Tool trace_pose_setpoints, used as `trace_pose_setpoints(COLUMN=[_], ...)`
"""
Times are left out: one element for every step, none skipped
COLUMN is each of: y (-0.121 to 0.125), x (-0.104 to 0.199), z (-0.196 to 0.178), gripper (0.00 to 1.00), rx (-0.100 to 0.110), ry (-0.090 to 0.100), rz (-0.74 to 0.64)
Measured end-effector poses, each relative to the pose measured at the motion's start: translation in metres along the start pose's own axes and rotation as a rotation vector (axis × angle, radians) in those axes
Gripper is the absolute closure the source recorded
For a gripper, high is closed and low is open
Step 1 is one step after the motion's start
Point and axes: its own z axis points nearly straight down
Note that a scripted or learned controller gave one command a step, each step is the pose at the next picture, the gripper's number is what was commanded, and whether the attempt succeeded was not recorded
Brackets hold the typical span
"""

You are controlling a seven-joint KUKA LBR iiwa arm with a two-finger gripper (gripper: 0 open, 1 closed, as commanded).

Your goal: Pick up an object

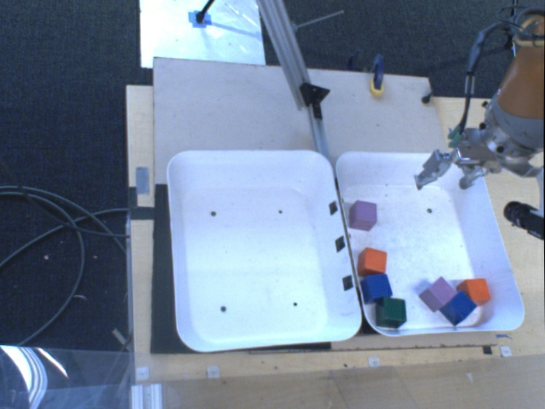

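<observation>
Several small cubes lie in the right bin (498,254). A purple cube (363,215) sits alone near the bin's left wall. Below it, an orange cube (372,261), a blue cube (375,287) and a dark green cube (392,312) form a column along that wall. At the front right corner a second purple cube (438,293), a blue cube (458,307) and an orange cube (475,290) are bunched together. My gripper (449,174) hangs over the bin's back edge, open, with nothing between its fingers. It is right of and behind the lone purple cube.
The left bin (183,228) stands beside the right one, sharing a middle wall (341,237). A slanted metal pole (289,49) rises behind the bins. A yellow clamp (375,82) is on the board's back edge. Cables (51,228) lie on the floor at left.
</observation>
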Motion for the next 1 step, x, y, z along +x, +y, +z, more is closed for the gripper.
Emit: trace_pose_setpoints(y=[-0.0586], x=[0.0014], z=[0.0881], gripper=[0.00], rx=[0.010], ry=[0.002], rz=[0.004])
